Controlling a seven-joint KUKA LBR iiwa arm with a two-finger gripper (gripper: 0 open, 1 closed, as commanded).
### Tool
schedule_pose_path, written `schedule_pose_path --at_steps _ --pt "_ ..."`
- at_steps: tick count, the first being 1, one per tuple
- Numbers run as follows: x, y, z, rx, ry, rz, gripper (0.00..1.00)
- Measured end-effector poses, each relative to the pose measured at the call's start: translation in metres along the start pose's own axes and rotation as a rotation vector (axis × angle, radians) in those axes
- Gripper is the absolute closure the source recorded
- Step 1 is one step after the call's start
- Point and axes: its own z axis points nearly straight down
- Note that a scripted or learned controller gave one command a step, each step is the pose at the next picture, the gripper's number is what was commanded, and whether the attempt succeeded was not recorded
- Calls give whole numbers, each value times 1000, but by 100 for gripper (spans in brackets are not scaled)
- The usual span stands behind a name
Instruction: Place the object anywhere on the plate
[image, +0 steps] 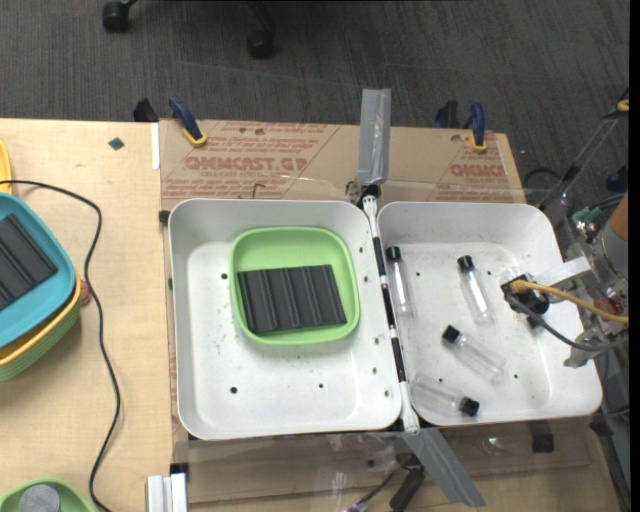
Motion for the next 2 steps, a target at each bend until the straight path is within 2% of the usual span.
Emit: schedule_pose_path --at_steps 2 --pt "-7 37 7 0 1 -1 0"
